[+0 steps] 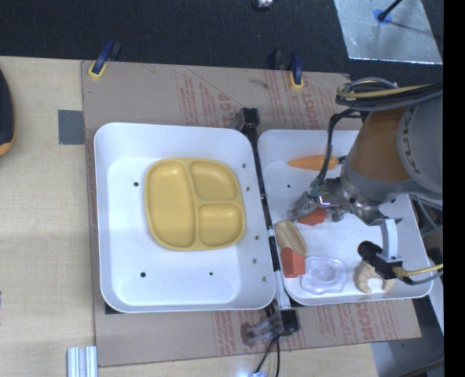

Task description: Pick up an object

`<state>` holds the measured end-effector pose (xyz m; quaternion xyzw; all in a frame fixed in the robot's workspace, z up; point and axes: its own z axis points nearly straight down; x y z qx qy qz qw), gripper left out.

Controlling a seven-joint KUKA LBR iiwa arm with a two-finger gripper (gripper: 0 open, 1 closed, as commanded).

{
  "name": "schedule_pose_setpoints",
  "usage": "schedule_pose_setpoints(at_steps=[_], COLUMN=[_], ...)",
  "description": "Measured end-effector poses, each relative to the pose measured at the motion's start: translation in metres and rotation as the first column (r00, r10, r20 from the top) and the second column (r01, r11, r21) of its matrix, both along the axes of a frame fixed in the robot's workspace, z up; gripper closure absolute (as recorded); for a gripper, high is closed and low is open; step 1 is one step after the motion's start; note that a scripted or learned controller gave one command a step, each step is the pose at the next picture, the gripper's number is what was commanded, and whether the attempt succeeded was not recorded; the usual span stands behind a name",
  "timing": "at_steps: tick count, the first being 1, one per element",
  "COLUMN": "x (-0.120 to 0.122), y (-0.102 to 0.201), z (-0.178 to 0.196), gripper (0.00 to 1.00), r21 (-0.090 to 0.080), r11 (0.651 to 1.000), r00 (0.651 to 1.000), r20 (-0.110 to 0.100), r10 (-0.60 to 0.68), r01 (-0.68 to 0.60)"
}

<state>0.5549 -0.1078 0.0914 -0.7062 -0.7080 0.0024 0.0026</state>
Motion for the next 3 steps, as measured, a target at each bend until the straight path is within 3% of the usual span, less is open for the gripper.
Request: schedule_pose_setpoints(at_steps=[1, 2, 3], x=[0.035, 0.010, 0.012], y=[0.013, 0.007, 0.006], z=[0.001, 0.000, 0.011], gripper=[0.00, 0.00, 1.00], r21=[0.000, 0.000, 0.000], r11=[1.000, 1.000, 1.000], r00=[1.000, 1.000, 1.000], r20=[0.007, 0.000, 0.001], r10=[0.004, 0.001, 0.001], r01=[-0.004, -0.001, -0.001])
